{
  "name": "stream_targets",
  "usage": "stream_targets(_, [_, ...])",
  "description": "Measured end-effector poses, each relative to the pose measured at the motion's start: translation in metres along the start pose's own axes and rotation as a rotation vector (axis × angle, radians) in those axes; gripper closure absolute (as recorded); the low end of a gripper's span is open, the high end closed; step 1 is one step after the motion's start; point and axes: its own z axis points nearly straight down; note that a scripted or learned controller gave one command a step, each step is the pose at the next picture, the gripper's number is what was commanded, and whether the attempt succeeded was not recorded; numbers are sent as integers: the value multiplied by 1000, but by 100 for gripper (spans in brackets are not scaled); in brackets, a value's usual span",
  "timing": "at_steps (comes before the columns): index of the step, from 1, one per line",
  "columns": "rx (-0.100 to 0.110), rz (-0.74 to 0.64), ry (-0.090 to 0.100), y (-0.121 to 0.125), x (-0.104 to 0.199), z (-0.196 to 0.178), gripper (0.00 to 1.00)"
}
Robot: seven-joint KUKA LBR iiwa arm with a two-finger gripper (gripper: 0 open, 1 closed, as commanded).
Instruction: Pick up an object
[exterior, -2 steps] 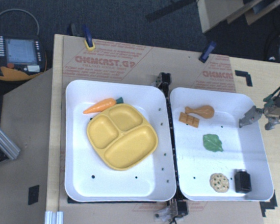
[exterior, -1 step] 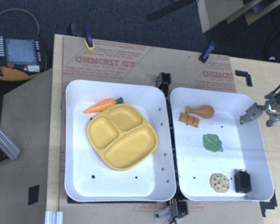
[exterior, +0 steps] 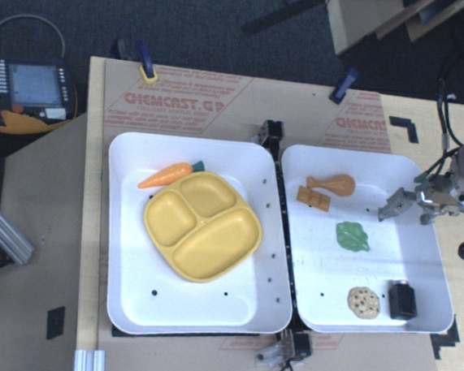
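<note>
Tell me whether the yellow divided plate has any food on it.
Empty. The yellow plate shows three bare compartments; the carrot lies beside its upper-left rim, on the left bin floor.

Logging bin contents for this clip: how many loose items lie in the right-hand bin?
5: a tan drumstick at the back left, a brown waffle piece just below it, a green leaf mid-bin, a cookie and a black block at the front.

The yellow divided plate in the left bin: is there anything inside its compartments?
All three compartments of the yellow plate look bare. A toy carrot lies beside its upper left rim. What is under the plate is covered.
</note>
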Motion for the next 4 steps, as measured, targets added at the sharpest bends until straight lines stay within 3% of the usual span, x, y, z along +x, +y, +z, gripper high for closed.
stream_targets(1, [1,0,1,-2,4,64,0])
stream_targets(2, [-4,0,-1,-1,4,76,0])
stream_targets(3, [-10,0,-3,0,4,64,100])
stream_targets(4, [-15,-1,-6,-3,4,0,100])
